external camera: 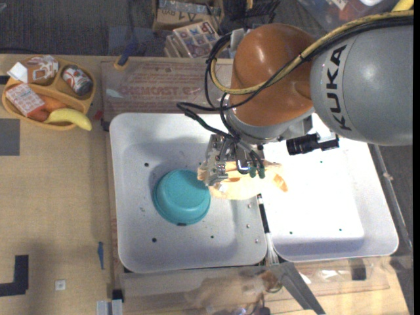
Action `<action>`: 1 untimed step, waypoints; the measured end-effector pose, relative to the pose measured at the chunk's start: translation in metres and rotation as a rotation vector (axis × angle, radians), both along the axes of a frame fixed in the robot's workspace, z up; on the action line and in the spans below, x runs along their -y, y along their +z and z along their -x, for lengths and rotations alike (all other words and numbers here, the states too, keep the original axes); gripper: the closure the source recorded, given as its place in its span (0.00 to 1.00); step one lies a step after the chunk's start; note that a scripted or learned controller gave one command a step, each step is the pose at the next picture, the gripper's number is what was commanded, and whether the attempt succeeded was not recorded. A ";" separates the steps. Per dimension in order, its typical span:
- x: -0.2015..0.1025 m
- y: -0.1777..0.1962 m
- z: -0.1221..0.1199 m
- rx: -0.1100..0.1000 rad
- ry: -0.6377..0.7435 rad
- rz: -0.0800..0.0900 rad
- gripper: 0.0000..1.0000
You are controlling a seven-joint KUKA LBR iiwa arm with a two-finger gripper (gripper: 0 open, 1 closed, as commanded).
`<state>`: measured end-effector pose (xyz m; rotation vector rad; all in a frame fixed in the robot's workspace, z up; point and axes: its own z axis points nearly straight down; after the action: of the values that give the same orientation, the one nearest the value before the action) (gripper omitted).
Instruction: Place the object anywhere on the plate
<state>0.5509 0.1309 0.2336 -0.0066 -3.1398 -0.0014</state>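
I've got the gripper (235, 167) low over the left bin (131, 143), can't tell if its jaws are clenched, with a pale orange-tipped object (252, 184) directly beneath and the teal plate (182, 197) just beside, to the camera's left.

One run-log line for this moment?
arm: over bins' divider | gripper: low, beside teal bowl | bowl: upside down, left bin | grasp: unclear
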 end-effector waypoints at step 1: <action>-0.043 -0.006 0.028 0.000 0.003 0.000 1.00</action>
<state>0.5229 0.1737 0.2275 -0.0012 -3.1393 -0.0015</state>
